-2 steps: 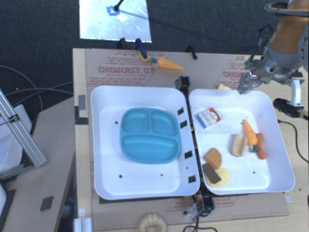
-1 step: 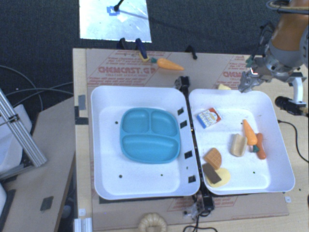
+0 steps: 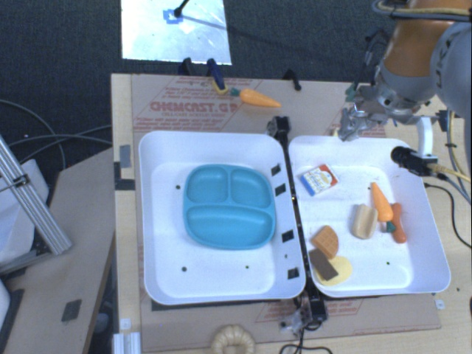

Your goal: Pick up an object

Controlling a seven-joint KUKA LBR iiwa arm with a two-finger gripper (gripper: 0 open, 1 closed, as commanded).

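The grey two-finger gripper (image 3: pixel 352 126) hovers above the right white bin's (image 3: pixel 413 277) far edge, poised to descend; whether its jaws are apart cannot be told. Nearest lies the small red-and-white printed box (image 3: pixel 318 179), unheld.

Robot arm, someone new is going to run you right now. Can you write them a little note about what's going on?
Gripper: above the back edge of the right bin, holding nothing that I can see; its fingers are too blurred to judge.
In the right bin: a small card box, an orange carrot, a beige block, a brown wedge and a yellow piece.
Left bin: a blue divided plate.
Another carrot lies on the board behind the bins.
Done: nothing picked yet.
Left: lower onto one object, grasp it and lift.
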